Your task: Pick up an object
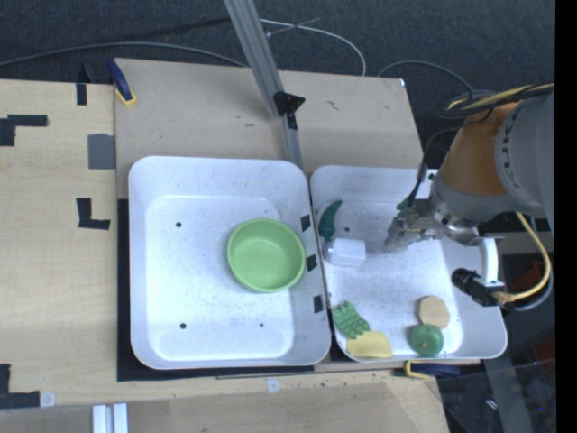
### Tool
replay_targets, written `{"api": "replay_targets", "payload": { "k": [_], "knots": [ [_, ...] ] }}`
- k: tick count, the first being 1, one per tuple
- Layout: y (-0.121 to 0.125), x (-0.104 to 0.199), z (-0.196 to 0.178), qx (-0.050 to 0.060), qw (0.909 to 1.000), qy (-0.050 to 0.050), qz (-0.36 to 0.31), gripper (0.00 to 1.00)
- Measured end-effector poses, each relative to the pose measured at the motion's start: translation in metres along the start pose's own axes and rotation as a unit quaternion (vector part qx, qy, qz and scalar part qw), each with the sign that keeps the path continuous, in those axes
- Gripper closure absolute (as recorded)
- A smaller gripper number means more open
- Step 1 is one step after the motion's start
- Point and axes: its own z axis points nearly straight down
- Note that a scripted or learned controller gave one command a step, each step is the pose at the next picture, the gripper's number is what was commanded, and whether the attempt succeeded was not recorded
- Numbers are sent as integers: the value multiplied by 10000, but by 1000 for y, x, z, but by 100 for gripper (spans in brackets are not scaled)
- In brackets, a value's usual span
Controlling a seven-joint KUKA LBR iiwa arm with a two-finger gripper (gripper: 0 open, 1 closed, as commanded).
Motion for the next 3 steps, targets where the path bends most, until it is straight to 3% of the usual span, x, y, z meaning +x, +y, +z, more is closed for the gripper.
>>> {"api": "replay_targets", "payload": {
  "k": [2,3],
  "knots": [
    [4,6,-91,-33,10000,-8,3,100],
    [22,54,-83,-10,10000,4,-21,100]
  ]
}}
